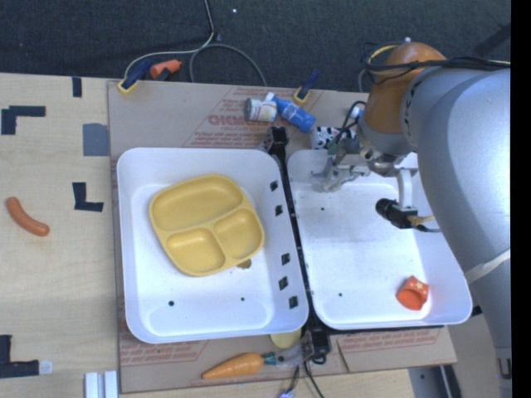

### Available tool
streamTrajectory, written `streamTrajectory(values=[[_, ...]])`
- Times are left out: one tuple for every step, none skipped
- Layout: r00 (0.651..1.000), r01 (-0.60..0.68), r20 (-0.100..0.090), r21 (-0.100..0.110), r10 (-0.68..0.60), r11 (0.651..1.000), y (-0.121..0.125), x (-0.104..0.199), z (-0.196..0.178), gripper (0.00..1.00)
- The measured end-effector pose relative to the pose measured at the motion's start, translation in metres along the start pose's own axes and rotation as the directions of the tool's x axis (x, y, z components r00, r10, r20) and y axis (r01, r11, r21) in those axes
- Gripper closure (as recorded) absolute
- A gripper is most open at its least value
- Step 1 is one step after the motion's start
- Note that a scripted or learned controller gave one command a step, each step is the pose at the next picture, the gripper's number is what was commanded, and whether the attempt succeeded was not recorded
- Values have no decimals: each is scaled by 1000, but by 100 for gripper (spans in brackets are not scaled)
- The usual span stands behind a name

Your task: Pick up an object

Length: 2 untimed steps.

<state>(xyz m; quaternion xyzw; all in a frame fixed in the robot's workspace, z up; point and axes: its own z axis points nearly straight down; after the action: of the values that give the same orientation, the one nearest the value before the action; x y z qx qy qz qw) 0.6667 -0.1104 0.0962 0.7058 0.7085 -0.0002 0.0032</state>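
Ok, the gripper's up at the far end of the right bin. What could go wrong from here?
1. The gripper hangs by the far rim of the right bin, while the small orange object lies toward the opposite, near corner. Closing here would likely grab nothing.
2. The orange object sits close to the bin's corner walls, so a descent there may strike the rim or nudge it aside rather than lift it.
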Motion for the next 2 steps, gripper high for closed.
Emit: streamTrajectory(values=[[1000, 0, 0, 1, 0, 1000, 0, 0, 1, 0], [1000, -2, -1, 4, 2, 1000, 2, 16, 11, 0]])
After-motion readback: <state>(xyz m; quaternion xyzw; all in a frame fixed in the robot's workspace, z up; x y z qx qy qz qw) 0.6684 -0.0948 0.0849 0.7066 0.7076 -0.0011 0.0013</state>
